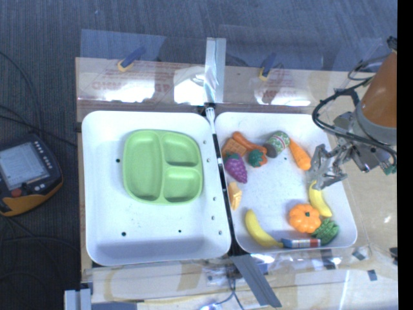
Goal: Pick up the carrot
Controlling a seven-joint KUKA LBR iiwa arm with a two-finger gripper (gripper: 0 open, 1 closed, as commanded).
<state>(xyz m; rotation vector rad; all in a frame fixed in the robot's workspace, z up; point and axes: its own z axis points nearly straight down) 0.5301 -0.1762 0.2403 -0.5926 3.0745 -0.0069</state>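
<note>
I see the carrot point(299, 154) lying in the right bin point(271, 186), toward two o'clock of it, just beside a round green-and-white toy point(279, 141) at its ten o'clock. My fingers point(324, 168) hover at the carrot's four o'clock, spread apart with nothing between them, right above the upper end of a banana point(319, 200). A small pumpkin point(304, 217) sits at six o'clock. The left bin point(103, 192) on the table holds a green divided plate point(162, 166)
</note>
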